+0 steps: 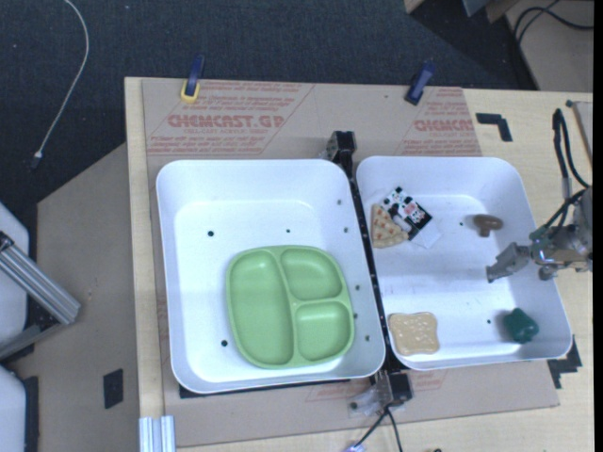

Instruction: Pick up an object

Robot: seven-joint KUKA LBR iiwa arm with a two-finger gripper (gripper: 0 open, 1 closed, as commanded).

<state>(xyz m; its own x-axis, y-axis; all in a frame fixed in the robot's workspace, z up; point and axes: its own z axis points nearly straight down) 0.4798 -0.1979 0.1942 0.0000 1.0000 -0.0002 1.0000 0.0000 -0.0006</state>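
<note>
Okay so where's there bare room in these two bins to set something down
Left bin: a bare strip along the far wall, beyond the green plate. Right bin: open floor mid-bin, between the toast slice and brown piece. Crowded around the black-and-white toy and by the hand above the green object.

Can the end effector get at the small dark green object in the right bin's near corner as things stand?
Probably yes. The end effector sits just above the small dark green object in the right white bin, with bare floor between them. The bin wall close beside the object may crowd one side.
</note>
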